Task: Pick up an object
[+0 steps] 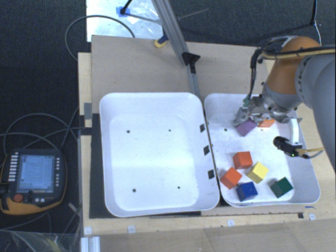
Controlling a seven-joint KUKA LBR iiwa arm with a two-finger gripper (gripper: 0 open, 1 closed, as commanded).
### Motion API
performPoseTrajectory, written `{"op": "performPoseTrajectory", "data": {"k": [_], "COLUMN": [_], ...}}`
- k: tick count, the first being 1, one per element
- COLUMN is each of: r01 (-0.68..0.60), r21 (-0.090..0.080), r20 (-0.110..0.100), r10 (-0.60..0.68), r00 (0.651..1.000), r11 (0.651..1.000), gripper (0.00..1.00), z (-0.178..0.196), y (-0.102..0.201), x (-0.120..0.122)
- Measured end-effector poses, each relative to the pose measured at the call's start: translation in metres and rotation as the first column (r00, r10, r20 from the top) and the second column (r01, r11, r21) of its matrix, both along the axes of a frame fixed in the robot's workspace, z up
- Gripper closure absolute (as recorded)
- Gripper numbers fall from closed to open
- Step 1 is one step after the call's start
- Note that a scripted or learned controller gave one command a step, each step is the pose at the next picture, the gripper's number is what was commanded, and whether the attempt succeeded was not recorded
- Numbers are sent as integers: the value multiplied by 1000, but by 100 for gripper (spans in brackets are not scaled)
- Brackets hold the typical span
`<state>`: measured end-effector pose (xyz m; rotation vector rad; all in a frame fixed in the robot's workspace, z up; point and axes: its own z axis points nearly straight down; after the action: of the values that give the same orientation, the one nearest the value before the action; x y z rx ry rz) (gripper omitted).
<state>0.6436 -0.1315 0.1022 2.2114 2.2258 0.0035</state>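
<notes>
My gripper (246,115) hangs over the back part of the right bin (220,109), directly above a purple block (245,127) that lies tilted under it; the view does not settle whether they touch. A small orange block (266,123) peeks out just right of the purple one, partly hidden by the wrist. Toward the bin's front lie a red-orange block (242,159), an orange block (230,177), a yellow block (258,171), a blue block (246,191) and a green block (282,186).
The left bin (152,151) sits beside the right one, sharing a raised divider edge (206,140). A grey pole (173,25) slants in from the top to the bins' back edge. A teach pendant (31,180) lies on the floor at the left.
</notes>
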Motion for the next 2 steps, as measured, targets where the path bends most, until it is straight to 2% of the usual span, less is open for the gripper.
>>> {"op": "performPoseTrajectory", "data": {"k": [2], "r01": [1], "r21": [0], "r20": [2], "r10": [-1], "r00": [1000], "r11": [1000], "gripper": [100], "z": [99], "y": [-1], "x": [7]}}
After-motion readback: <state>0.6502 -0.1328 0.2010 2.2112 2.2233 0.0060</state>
